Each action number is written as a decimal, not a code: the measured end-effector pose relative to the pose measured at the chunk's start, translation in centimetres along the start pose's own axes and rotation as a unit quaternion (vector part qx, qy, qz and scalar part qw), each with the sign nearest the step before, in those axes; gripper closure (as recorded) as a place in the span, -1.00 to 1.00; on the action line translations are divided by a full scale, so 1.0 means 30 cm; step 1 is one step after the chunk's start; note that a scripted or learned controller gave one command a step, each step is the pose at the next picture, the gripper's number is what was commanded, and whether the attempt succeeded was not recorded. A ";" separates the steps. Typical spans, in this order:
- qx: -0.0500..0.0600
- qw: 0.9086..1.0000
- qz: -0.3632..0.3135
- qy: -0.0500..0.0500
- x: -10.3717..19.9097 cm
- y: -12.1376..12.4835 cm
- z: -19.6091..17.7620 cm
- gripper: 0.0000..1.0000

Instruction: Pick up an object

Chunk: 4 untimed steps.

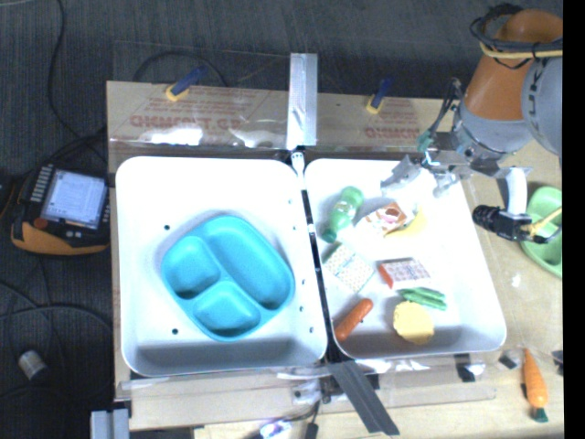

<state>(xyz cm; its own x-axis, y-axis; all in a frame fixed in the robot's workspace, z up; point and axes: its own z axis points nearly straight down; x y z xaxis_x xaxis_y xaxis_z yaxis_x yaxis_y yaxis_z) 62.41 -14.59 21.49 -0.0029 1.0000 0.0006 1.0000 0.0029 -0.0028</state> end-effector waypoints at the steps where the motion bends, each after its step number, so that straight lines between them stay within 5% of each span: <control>1: 0.000 1.000 0.022 -0.002 -0.036 0.066 0.388 -1.00; 2: -0.004 1.000 -0.026 -0.002 0.075 -0.069 0.418 -1.00; 3: 0.000 0.999 -0.051 0.000 -0.069 -0.328 0.405 -1.00; 4: -0.006 1.000 -0.014 -0.003 0.032 -0.232 0.419 -1.00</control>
<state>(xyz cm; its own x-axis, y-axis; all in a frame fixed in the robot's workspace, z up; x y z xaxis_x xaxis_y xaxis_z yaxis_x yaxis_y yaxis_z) 55.42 -13.64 8.94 -0.0308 0.9995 -0.0048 0.9995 0.0308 0.0089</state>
